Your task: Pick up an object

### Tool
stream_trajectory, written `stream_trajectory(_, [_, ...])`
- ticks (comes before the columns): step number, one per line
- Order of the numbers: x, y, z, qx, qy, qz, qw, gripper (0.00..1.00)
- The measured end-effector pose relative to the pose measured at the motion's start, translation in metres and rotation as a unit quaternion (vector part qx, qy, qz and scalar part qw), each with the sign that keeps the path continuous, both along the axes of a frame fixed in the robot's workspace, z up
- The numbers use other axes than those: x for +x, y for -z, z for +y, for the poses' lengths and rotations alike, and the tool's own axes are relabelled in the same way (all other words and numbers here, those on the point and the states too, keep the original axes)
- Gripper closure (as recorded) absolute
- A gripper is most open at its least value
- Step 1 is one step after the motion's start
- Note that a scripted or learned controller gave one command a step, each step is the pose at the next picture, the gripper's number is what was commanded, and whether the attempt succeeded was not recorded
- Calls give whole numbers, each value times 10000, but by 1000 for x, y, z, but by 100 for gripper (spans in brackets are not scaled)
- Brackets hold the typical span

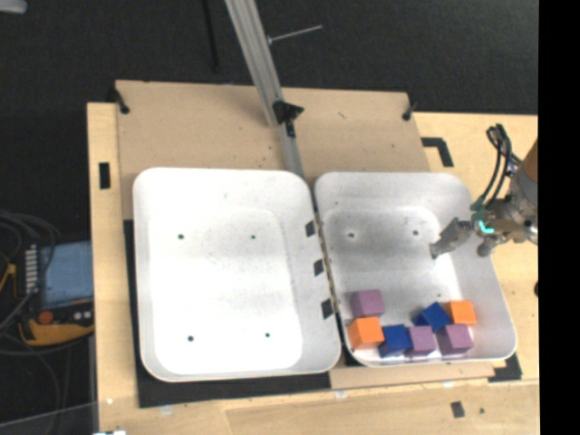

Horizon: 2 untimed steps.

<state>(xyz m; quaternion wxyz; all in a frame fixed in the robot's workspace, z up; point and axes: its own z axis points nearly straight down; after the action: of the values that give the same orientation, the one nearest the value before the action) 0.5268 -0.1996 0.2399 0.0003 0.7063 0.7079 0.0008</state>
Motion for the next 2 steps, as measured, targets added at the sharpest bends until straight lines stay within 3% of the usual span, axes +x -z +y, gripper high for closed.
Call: stream_trajectory(2, [5, 92, 6, -9, 33, 26, 10000, 0])
